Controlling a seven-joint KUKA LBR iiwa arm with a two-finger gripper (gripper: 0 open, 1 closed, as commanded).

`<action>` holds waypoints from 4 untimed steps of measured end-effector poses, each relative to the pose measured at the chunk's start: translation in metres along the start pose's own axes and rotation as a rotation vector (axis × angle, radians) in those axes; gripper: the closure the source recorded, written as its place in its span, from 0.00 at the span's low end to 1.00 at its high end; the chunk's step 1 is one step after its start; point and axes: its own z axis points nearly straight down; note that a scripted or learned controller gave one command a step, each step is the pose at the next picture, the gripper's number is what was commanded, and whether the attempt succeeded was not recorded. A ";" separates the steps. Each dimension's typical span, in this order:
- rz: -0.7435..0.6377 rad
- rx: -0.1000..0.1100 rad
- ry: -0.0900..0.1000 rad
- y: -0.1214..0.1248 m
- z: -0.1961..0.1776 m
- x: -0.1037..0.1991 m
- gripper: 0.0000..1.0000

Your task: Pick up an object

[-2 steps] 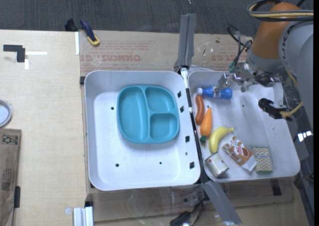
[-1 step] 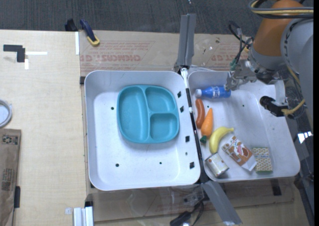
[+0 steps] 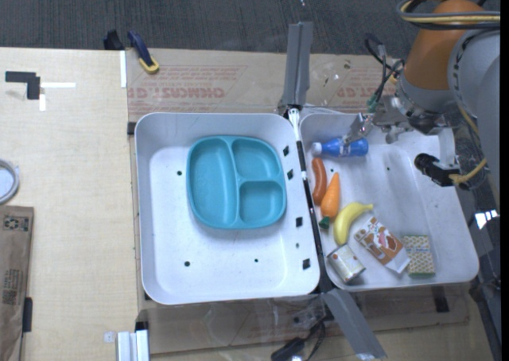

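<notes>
So far, nothing is seen lifted: every item lies on a bin floor, so the pick is judged to be at its approach or grasp stage. The arm (image 3: 445,41) is reached in from the right over the far part of the right bin (image 3: 445,192), and the gripper (image 3: 364,125) is placed low at the far left corner of that bin, right at the blue-and-white bottle (image 3: 340,147). The bottle lies on its side near the dividing wall, and the gripper tip appears to be touching or just above its right end; whether the tool is released or clenched cannot be told from this angle, and a hold on the bottle cannot be confirmed.

Near the bottle, toward the viewer, two carrots (image 3: 324,186) lie side by side, then a banana (image 3: 348,220), a small can (image 3: 345,264), a printed packet (image 3: 380,242) and a greenish sponge-like block (image 3: 419,256) along the near side. In the left bin (image 3: 159,216) a teal divided plate (image 3: 237,182) is set flat, well apart from the gripper.

What is left, as judged: a firm grip must be secured and the chosen item raised clear of the bin floor
</notes>
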 end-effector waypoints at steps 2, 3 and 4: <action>0.000 -0.014 -0.003 0.006 0.004 0.003 1.00; 0.000 -0.010 -0.002 0.005 0.006 0.004 0.00; -0.001 -0.005 -0.002 0.003 0.018 0.010 0.00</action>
